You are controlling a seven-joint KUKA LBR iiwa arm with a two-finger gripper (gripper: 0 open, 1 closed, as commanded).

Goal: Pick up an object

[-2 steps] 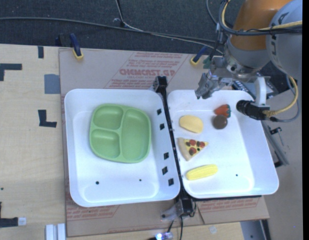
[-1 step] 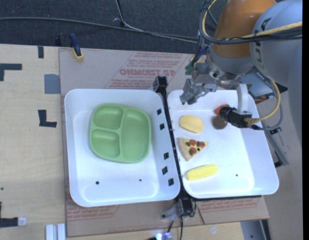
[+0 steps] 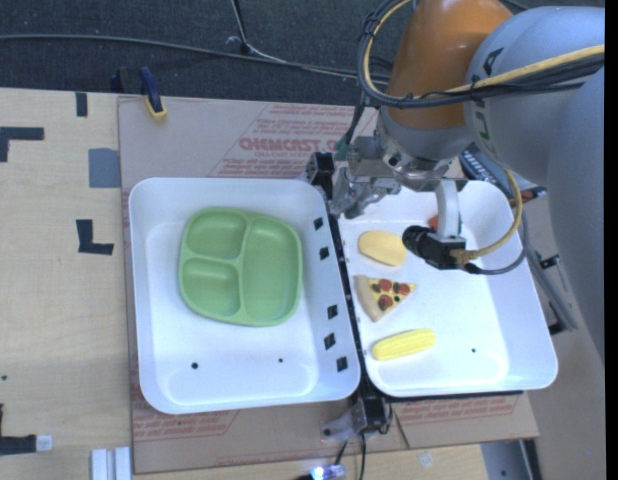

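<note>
Hovering high over the right bin point(image 3: 509, 363), jaws' state impossible to tell, with yellow wedge point(image 3: 382, 248) just below them, pizza slice point(image 3: 383, 295) and corn cob point(image 3: 403, 344) farther below: best to centre over the wedge, then descend straight.

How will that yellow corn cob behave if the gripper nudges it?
The corn cob looks rounded and elongated, so it would probably roll sideways. It seems a light toy, likely to skid on the smooth right bin.
</note>
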